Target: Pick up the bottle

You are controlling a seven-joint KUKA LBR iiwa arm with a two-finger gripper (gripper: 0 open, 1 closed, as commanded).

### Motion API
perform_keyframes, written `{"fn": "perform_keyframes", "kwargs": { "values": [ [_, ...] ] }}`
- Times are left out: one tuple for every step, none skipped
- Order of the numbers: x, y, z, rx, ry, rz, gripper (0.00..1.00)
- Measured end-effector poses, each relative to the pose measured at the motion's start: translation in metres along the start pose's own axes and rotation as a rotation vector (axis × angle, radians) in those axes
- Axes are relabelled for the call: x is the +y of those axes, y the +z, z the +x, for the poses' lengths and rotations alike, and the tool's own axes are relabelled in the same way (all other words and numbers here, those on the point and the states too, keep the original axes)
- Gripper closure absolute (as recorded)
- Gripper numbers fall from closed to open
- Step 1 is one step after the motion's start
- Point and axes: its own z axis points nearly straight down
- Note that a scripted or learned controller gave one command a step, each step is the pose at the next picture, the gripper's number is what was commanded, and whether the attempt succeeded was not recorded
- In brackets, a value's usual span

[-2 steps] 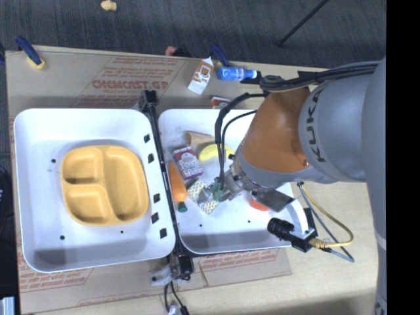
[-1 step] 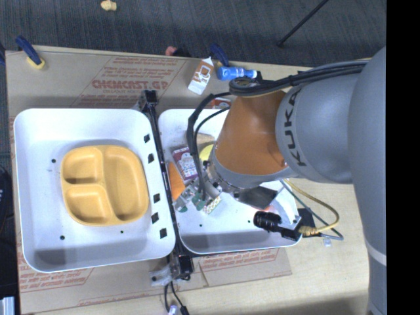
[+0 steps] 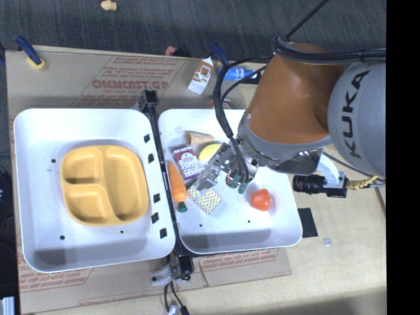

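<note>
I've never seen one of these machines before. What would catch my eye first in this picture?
Probably the big grey arm with its orange band, reaching in from the right over the right-hand white bin. Next, the yellow divided tray sitting alone in the left bin. Under the arm lies a bright clutter: an orange carrot, a red tomato-like piece and small packets.
</note>
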Motion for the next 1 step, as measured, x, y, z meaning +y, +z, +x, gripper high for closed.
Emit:
{"fn": "perform_keyframes", "kwargs": {
  "values": [
    [0.02,0.1042,0.0161,0.005,-0.189,0.002,1.0]
  ]
}}
